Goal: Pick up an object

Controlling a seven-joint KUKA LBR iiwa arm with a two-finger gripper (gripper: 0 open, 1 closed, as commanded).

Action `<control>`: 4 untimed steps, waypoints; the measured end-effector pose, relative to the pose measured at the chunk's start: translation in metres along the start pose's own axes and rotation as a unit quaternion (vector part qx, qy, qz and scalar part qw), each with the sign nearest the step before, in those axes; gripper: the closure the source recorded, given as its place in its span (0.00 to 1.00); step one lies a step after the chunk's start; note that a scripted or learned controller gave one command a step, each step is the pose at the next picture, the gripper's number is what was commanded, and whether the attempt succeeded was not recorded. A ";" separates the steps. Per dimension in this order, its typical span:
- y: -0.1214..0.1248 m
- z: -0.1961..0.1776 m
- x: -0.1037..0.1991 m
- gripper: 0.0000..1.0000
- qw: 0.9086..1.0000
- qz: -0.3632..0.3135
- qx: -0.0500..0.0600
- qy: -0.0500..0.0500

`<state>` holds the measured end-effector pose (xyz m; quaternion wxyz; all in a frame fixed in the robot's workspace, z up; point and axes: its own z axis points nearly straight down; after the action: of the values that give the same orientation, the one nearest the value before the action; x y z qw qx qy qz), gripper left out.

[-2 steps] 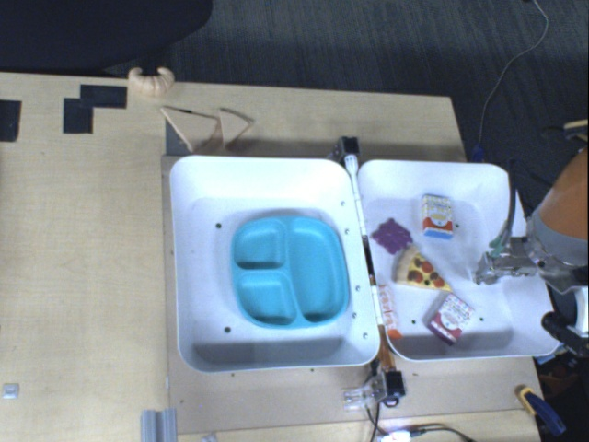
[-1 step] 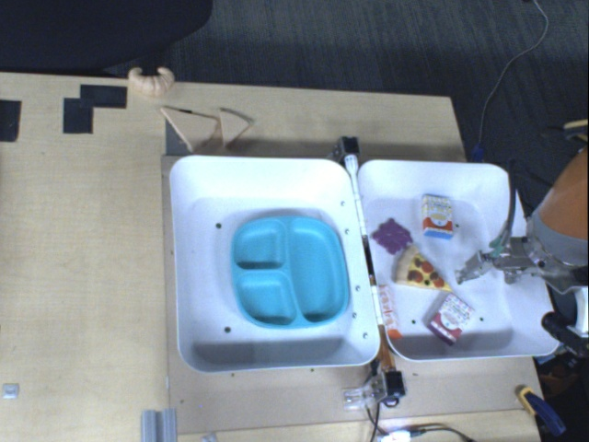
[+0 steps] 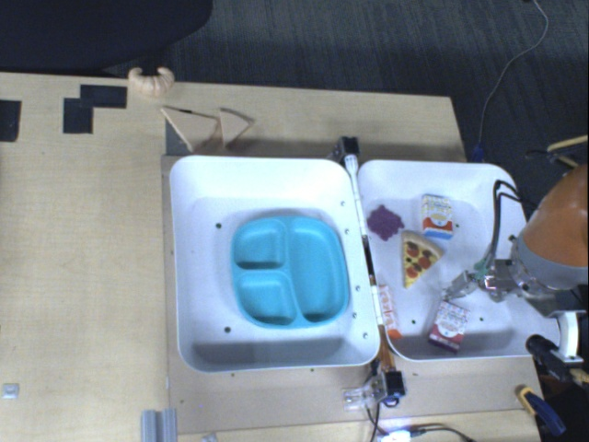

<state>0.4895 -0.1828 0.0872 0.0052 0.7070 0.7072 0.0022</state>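
The right bin [image 3: 479, 180] holds several toys. A purple grape bunch [image 3: 386, 219] lies at its left, with a pizza slice [image 3: 418, 258] just below it. A small red and white carton [image 3: 438, 216] lies near the back. A second carton [image 3: 448, 325], white with a maroon end, lies near the front wall. A thin red and white packet [image 3: 386, 309] rests along the left wall. My gripper [image 3: 463, 287] reaches in from the right, low in the bin, just above the second carton and right of the pizza slice. Nothing shows clearly inside it.
The left bin [image 3: 198, 247] holds a blue three-compartment tray [image 3: 290, 270]. The arm's orange band [image 3: 563, 221] and grey wrist [image 3: 543, 279] hang over the right bin's right side. A cable [image 3: 498, 212] runs along that wall. Wooden bench [image 3: 83, 274] lies to the left.
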 end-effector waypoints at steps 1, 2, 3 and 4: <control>0.003 -0.012 0.000 1.00 1.000 -0.001 -0.003 -0.001; 0.002 -0.012 0.000 0.00 1.000 -0.001 -0.003 0.000; 0.004 -0.023 0.000 1.00 1.000 -0.001 -0.005 -0.001; 0.004 -0.022 0.000 0.00 1.000 -0.001 -0.005 -0.001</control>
<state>0.4935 -0.1822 0.1097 0.0091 0.7060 0.7082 0.0052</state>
